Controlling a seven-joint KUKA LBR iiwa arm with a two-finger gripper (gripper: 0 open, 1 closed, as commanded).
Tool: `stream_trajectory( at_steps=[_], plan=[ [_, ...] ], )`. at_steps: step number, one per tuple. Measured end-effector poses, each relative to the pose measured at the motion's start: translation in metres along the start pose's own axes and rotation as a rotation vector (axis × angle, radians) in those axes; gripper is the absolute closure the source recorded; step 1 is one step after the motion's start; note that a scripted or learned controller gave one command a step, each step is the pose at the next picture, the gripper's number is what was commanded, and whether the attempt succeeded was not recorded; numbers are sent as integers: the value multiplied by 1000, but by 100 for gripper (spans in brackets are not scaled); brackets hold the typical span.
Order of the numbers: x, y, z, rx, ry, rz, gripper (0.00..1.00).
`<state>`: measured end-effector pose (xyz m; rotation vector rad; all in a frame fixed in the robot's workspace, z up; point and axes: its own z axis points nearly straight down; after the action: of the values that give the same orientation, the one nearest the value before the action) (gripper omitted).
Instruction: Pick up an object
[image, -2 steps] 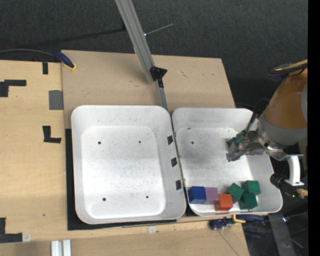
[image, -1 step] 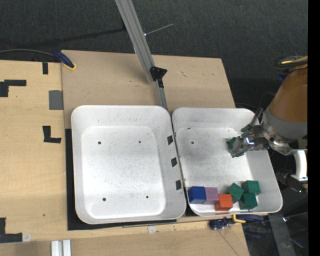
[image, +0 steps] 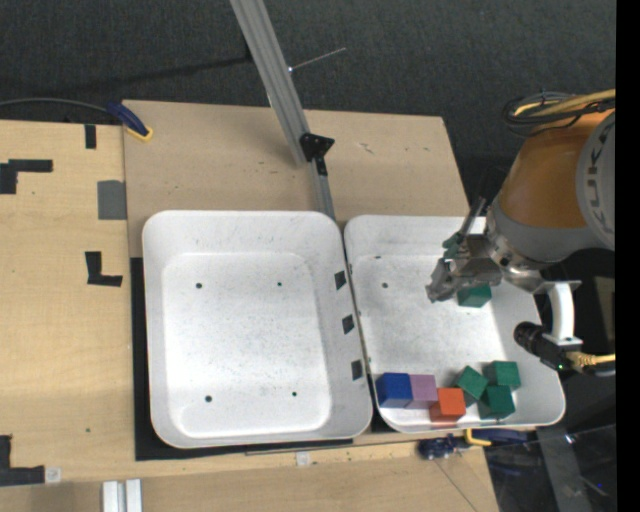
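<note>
Green block (image: 474, 295) at the tool (image: 452, 283), over the right-hand white bin (image: 400, 245).
The block sits against the tool's fingers; whether they clamp it, or how far apart they stand, cannot be told. Blue (image: 394, 388), purple (image: 423, 388), orange (image: 450, 402) and three green blocks (image: 488, 385) lie clustered along the bin's near edge.

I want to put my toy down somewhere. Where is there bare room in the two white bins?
The left white bin has bare floor from wall to wall. In the right white bin, the floor is bare beside the middle divider, above the blue cube. It is crowded along the near edge: the blue cube, purple block, orange cube and green blocks. The gripper hangs over a green block at the right.
</note>
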<state>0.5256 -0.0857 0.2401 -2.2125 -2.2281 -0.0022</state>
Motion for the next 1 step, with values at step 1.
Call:
stream_trajectory(
  at_steps=[1],
  plan=[
    [53, 15, 14, 2, -1, 0, 100]
  ],
)
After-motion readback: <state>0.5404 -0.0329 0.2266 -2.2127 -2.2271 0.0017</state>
